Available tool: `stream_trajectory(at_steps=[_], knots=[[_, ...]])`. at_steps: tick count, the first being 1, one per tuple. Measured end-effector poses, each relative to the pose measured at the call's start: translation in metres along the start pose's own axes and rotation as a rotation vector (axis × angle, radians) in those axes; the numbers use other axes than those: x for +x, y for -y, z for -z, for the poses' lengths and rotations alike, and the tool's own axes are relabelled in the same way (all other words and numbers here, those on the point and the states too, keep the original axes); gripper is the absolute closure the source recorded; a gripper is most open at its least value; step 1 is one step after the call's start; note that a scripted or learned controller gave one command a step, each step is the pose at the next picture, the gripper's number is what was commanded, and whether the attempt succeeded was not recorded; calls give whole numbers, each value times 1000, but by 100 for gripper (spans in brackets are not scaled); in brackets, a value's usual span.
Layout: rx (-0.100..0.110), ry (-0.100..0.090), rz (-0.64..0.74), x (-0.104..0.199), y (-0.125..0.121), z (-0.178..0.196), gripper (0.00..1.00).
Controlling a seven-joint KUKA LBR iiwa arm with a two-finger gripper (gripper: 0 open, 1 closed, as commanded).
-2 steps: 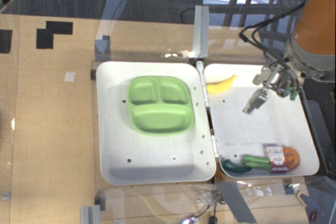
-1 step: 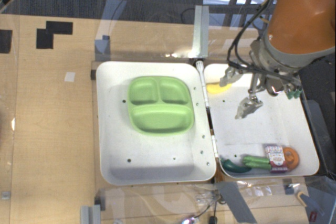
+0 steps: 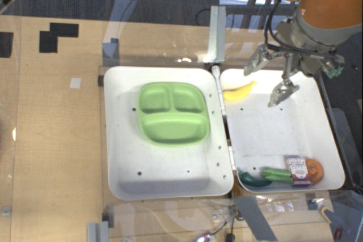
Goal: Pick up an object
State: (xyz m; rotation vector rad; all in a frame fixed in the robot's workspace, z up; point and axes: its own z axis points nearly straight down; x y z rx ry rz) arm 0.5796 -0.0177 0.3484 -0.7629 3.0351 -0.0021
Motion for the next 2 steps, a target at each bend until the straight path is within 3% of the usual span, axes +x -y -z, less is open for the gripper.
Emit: stream_trajectory(at_steps=[1, 2], knots=[[-3, -3, 58, -42, 39, -108, 0], [1, 9, 55, -46, 38, -93, 100]])
